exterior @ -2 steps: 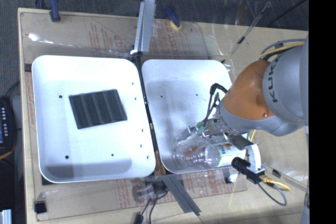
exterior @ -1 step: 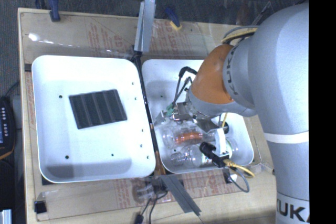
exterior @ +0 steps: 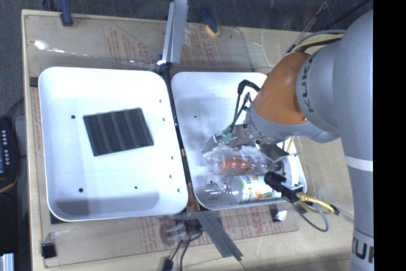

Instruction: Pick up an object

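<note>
My gripper (exterior: 236, 136) hangs low over the right bin (exterior: 196, 105), under the grey arm and its orange band. It sits at the top of a heap of clear plastic things. A crumpled clear bag with something orange inside (exterior: 233, 164) lies just below it. Nearer the front wall lies a clear plastic bottle with a green and white label (exterior: 244, 190), on its side. The wrist hides the fingers. Whether anything is between them is hidden.
The left bin (exterior: 63, 98) holds a dark grey ribbed slab (exterior: 118, 131) lying flat near its middle. A metal divider rail (exterior: 173, 28) stands at the back between the bins. Blue clamps (exterior: 63, 8) grip the bench's far edge.
</note>
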Action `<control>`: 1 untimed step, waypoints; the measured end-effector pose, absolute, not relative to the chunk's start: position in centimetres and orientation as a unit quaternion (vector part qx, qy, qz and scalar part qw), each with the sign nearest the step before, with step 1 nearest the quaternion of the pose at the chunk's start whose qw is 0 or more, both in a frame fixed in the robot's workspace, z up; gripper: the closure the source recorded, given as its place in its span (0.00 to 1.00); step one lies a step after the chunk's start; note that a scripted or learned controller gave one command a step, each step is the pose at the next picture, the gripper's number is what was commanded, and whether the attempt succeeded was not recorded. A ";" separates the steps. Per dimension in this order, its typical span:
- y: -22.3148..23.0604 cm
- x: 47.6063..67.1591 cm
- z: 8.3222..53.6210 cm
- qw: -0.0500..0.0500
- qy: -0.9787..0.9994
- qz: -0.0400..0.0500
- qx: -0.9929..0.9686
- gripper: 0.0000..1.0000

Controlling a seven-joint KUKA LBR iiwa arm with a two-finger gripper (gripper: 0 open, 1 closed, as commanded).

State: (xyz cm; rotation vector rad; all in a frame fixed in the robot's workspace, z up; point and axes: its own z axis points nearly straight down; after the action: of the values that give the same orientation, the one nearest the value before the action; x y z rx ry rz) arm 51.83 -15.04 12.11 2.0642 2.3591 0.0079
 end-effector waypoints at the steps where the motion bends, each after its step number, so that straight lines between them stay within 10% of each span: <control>1: -13.6 50.1 13.7 0.018 0.743 0.011 0.669 0.00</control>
State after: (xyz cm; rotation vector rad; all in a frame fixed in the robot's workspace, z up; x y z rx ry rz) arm 50.10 -13.64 13.74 2.0774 2.3083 0.0329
